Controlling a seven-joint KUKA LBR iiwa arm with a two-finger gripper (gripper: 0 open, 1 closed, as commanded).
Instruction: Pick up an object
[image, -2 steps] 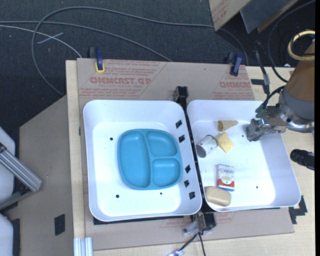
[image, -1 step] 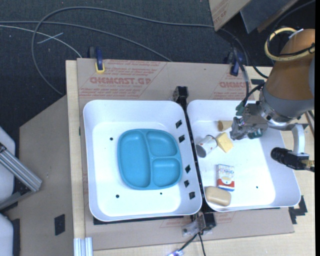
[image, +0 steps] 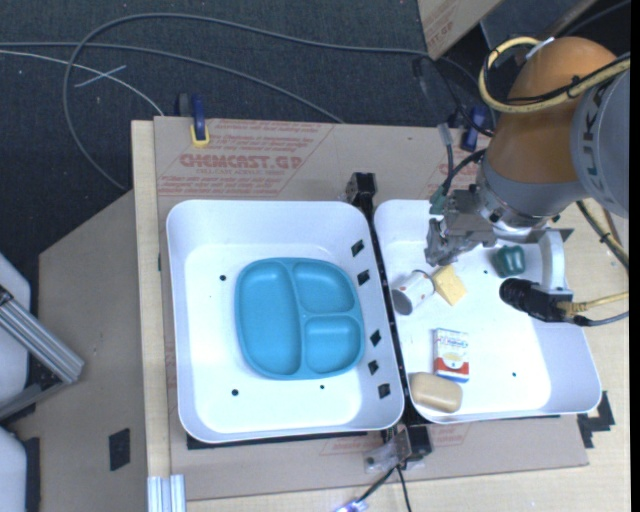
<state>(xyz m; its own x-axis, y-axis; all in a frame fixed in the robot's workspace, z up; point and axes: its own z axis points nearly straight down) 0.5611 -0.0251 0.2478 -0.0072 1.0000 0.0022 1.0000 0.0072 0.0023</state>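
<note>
So I'm reaching in from the right side of the frame, with my gripper (image: 440, 252) hanging down over the right bin (image: 560, 390), up near its top-left corner. It's sitting just above a little yellow block (image: 451, 286), close to it, but honestly I can't tell from this angle whether I'm touching it. My wrist is blocking most of the view there.

Stuff in the right bin: the yellow block is lying tilted near the bin's left side, and right next to it, toward the divider, a small white cup-shaped thing (image: 410, 293) is lying on its side. Further down the frame there's a small white box with red and blue print (image: 452, 356), sitting flat, and just below that a tan rounded lump (image: 436, 392) that looks like a bread roll or potato, right by the bin's bottom-left corner. Over on the upper right of the bin a teal object (image: 510, 261) is peeking out beside my arm, partly hidden, and I can't make out what it is.

The left bin (image: 200, 300) is holding a blue divided plate (image: 299, 317) with three compartments, sitting about in the middle, lying flat.

Both bins are resting on a cardboard sheet (image: 260, 150) with red print, and a blue-and-yellow clamp (image: 198, 117) is gripping its top edge, upper left.
</note>
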